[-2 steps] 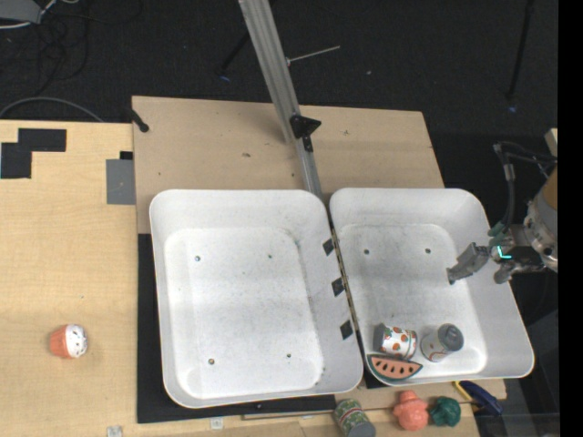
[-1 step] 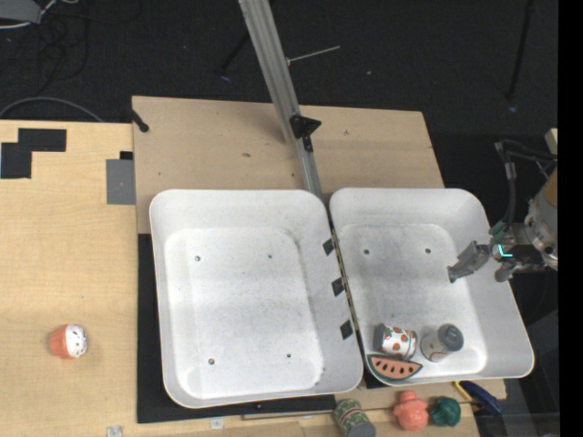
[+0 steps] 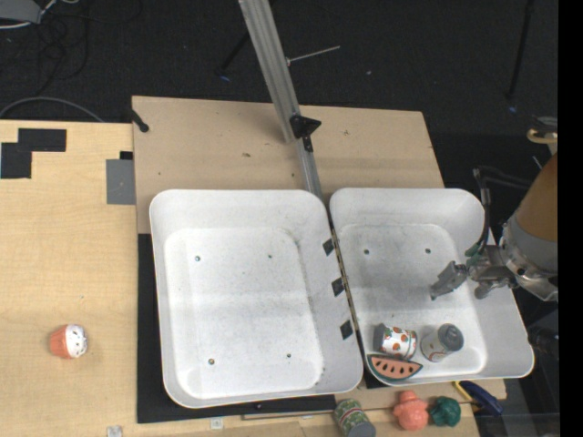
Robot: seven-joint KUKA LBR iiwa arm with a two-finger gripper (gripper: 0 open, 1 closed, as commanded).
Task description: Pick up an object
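Approach phase at the sorting bench: the gripper (image 3: 453, 279) hangs over the right bin (image 3: 401, 209), near its right wall, with nothing between its fingers. Whether the fingers are spread or pressed together cannot be told from this slanted view; they show as a grey blur pointing left.

Candidates for the pick lie crowded in the bin's near corner, forward of the gripper and apart from it. Three things can be counted there: one white cup with red markings (image 3: 397, 340), one grey round piece (image 3: 445, 340) just beside it, and one watermelon slice toy (image 3: 395, 369) lying against the near rim. The left bin (image 3: 239, 209) shows its bare white floor.

By the look of it, no grasp has begun. The next move calls for a shift toward the near corner, a descent over one chosen item, and a close that catches it cleanly; the tight cluster and the nearby wall leave little room for the fingers.

Outside the bins, four more pieces sit on the bench: one red-and-white ball (image 3: 68, 341) far left, and near the front edge one dark cylinder (image 3: 351, 416), one pink lump (image 3: 411, 411) and one green lump (image 3: 445, 411).
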